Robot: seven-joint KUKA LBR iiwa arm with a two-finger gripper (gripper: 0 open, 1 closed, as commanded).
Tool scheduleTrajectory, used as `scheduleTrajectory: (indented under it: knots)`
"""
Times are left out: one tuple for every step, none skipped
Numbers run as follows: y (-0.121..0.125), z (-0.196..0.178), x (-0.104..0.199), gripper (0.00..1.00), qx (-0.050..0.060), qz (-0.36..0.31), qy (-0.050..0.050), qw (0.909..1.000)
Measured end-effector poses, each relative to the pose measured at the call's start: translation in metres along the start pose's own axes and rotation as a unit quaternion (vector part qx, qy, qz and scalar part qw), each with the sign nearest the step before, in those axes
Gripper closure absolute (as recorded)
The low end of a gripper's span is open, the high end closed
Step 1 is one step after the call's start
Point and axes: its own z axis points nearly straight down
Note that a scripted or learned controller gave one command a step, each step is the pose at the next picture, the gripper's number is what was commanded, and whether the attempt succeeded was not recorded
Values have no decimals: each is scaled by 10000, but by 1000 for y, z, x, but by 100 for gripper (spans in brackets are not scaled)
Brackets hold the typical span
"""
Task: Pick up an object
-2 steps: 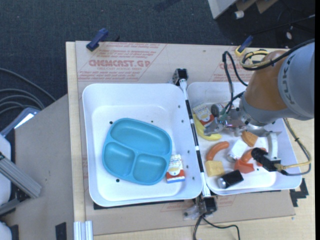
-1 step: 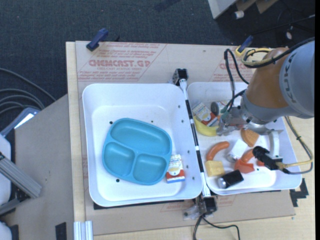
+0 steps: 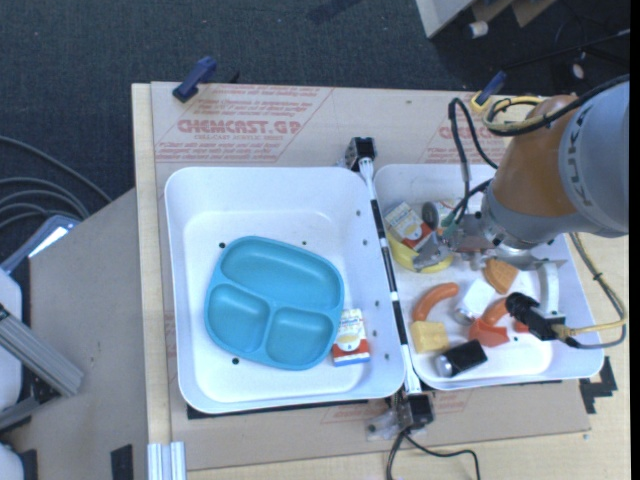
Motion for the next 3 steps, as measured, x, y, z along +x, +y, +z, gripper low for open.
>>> scheduleTrajectory:
  knots:
    - [37,20,-6,0,47,-1,-13,10000]
    - [38,10,-6,100,41,-3,-14,10000]
    - [-20,-81,88,100,54,-6,-5,10000]
